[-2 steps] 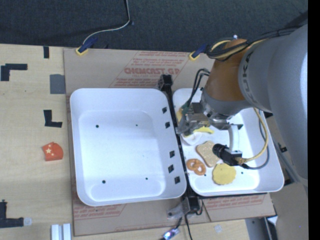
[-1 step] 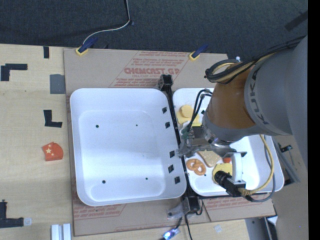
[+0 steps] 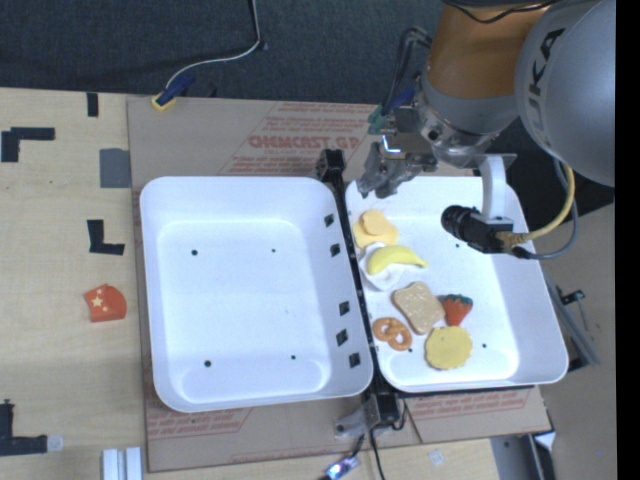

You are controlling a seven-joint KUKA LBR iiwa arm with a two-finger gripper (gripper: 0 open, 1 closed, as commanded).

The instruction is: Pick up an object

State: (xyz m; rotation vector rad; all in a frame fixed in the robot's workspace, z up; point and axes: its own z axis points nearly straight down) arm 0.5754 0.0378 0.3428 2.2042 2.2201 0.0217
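Jaws state we cannot tell: our gripper (image 3: 385, 176) hangs at the right bin's (image 3: 530, 368) upper-left corner, just above the yellow slice (image 3: 377, 227). Nothing is lifted; banana (image 3: 393, 259), bread (image 3: 417, 306) and pretzel (image 3: 392, 333) lie untouched.

2 white bins (image 3: 240, 193); yellow banana (image 3: 395, 259); tan bread (image 3: 417, 306); orange-brown pretzel (image 3: 392, 333).
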